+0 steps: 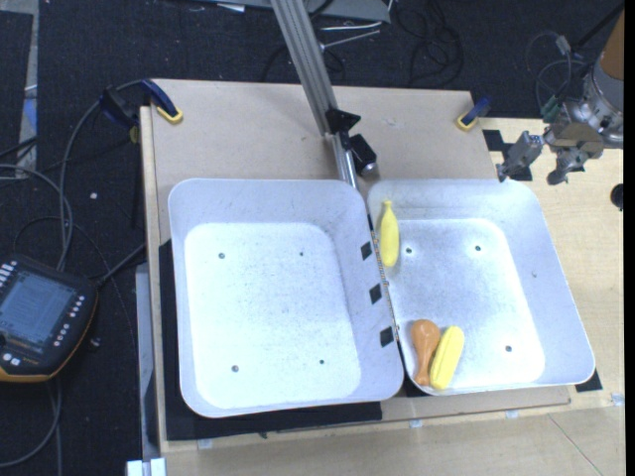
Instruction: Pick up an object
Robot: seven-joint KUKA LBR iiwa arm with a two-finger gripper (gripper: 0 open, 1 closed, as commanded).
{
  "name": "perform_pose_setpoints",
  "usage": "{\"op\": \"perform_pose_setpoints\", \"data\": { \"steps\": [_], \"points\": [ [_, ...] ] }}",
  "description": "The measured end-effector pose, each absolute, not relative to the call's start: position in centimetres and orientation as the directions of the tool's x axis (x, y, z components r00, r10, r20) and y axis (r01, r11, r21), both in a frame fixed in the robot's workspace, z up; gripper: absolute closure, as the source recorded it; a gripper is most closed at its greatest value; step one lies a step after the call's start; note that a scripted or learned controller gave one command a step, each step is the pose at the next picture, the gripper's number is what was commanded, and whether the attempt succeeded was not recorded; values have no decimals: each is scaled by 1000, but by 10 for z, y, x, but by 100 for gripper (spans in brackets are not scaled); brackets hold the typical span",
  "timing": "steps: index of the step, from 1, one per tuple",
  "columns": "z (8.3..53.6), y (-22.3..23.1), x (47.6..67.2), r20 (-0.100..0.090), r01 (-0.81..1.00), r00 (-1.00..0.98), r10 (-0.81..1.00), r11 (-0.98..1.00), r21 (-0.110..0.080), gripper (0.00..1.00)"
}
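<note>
Right now the gripper (541,162) hangs above the far right corner of the right bin (556,296), outside its rim, and its two dark fingers stand well apart with nothing between them. So it is wide open and it carries no object. I judge that the arm waits there because this place keeps it out of the way, so the camera can see both bins freely before a pick is chosen.

The things to pick all lie in the right bin. A yellow banana (389,234) rests along the left wall of that bin, almost upright in the view, near the far end. It touches or nearly touches the wall; I cannot tell which. At the near left corner lie two more things side by side: an orange piece (425,345), shaped a little like a drumstick, and a yellow oblong piece (446,355) just to its right. These two touch each other. The left bin (198,216) holds no object that I can see.

In my judgement the task is at its beginning, since no object is grasped yet. The pair in the corner may be difficult, because the fingers can catch both, or the wall can block one finger. The banana by the wall has the same risk on its left side.
</note>
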State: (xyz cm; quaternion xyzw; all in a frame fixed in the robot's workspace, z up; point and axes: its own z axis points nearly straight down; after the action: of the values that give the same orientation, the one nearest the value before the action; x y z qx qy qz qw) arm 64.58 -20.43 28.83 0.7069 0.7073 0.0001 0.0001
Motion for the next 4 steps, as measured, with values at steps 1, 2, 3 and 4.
{"op": "perform_pose_setpoints", "data": {
  "steps": [1, 2, 3, 4],
  "points": [
    [225, -201, 644, 1, 1000, -1, 1000, 1, -5, 0],
    [181, -200, 638, 1, 1000, 0, 1000, 0, -4, 0],
    [129, -199, 627, 1, 1000, 0, 1000, 0, -4, 0],
    [142, -199, 629, 0, 1000, 0, 1000, 0, 1, 100]
  ]
}}
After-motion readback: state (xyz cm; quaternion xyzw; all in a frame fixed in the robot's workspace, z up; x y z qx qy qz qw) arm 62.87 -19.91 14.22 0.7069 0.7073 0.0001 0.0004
